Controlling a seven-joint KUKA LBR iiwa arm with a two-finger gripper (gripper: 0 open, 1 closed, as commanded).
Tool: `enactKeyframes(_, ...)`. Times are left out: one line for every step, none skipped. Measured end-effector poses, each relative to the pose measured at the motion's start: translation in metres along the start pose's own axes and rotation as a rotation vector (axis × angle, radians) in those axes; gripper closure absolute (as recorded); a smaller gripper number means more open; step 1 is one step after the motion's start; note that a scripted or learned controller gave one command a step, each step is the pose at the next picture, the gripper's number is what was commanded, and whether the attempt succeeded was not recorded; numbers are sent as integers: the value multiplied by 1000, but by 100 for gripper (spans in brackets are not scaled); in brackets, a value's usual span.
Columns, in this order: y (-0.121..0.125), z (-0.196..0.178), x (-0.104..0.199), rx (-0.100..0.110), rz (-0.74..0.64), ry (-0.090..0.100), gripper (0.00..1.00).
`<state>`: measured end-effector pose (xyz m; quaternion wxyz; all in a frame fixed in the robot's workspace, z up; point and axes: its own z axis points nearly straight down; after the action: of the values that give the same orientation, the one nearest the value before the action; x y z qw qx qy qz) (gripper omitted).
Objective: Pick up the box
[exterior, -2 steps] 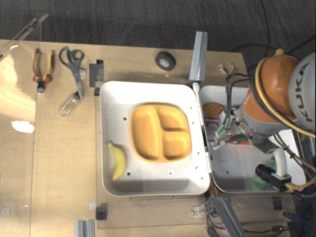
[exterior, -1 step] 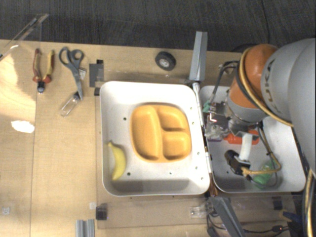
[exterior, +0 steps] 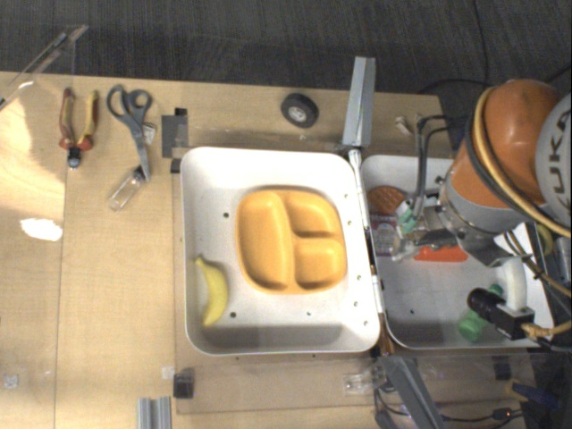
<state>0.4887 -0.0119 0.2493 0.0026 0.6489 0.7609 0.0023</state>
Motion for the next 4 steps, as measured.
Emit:
enactKeyframes(63, 21, 7, 4, 206, -1, 100)
enactKeyframes(57, -9, -23, 4, 591, -2, 100)
enactKeyframes(31, 33, -50, 3, 201, 0, 100)
enactKeyframes(32, 33, -50, 3, 202, 0, 0)
